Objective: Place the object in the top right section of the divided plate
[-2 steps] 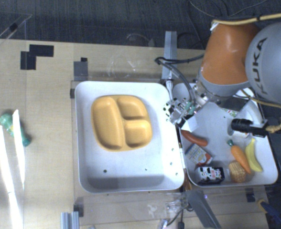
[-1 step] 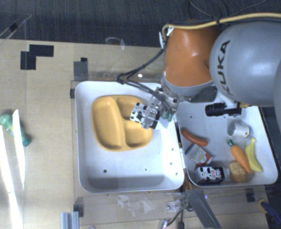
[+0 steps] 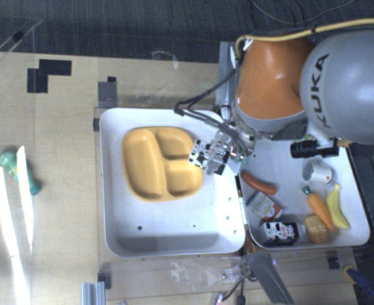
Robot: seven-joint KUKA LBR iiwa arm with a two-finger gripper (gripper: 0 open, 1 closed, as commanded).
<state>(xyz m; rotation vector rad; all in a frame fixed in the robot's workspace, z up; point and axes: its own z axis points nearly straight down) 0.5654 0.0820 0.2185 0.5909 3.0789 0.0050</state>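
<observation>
counter (image 3: pixel 53 246): pale wood, fills the frame's left and bottom
on it: two white bins (image 3: pixel 174 240), centre and right
far left: green object (image 3: pixel 9 161)

We read one word: "KUKA", in dark capital letters on the grey housing of the arm (image 3: pixel 349 88), running up the curved shell at a slant. A small carton (image 3: pixel 280 232) in the right bin (image 3: pixel 359 234) bore black and white print, but it was too small for us to read.

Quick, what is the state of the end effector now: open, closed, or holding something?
End effector: cannot be told; it is at the right edge of the yellow plate, and the view is too small and cluttered.
</observation>
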